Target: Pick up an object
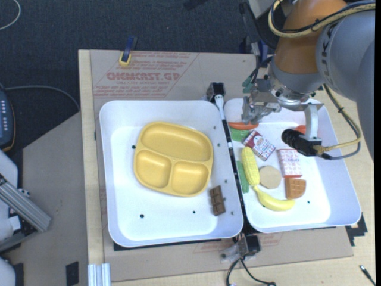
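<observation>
Low over right bin's (339,210) far-left corner: hand (255,113), just above carrot (243,124). Finger opening and contact with carrot: cannot tell. Nothing visibly gripped.

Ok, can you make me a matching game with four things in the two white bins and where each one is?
Things:
1. yellow tray
2. chocolate bar
3. banana
4. claw

Places:
A. near front edge of right bin
B. middle of left bin
C. over back left corner of right bin
D. left bin, beside the tray's front right corner

Pairs: 1-B, 2-D, 3-A, 4-C
</observation>
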`<state>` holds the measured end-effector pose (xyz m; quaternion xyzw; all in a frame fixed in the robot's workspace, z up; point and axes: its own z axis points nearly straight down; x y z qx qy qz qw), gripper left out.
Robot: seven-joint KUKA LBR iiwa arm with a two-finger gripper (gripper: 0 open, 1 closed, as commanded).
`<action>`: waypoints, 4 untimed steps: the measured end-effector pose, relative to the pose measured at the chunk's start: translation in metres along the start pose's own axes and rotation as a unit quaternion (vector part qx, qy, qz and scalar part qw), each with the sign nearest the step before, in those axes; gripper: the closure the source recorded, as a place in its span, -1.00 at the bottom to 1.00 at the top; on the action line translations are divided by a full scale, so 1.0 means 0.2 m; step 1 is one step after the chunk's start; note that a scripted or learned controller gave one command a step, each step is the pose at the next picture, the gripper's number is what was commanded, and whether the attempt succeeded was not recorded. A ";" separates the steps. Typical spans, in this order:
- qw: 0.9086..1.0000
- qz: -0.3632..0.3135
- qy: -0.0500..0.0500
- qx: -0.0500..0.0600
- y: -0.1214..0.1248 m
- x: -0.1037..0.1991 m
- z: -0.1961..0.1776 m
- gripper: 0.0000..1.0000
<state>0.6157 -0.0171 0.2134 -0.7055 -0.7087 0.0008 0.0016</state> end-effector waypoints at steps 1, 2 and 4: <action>1.000 0.002 -0.001 -0.004 -0.03 0.01 -0.10 1.00; 1.000 0.002 -0.001 -0.002 -0.03 0.02 -0.09 1.00; 1.000 0.002 -0.001 -0.002 -0.02 0.03 -0.03 1.00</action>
